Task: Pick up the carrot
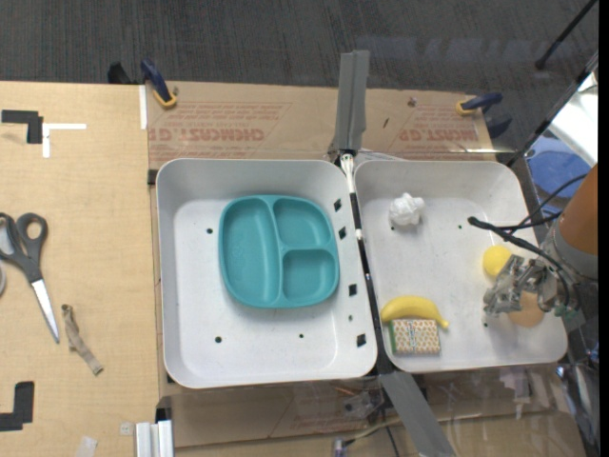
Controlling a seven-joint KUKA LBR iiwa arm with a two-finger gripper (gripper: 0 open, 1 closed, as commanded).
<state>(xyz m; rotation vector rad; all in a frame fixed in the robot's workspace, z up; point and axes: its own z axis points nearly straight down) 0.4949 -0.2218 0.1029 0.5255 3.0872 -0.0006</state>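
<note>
— Where do we see the carrot (525, 312)?
— At the right edge of the right bin (447, 255), an orange lump touching the hand (504, 296).
— Is the hand gripping it?
— We cannot tell.
— And nearby?
— A lemon (496, 259) just above, a banana (414, 308) and a patterned box (416, 337) to the left.
</note>
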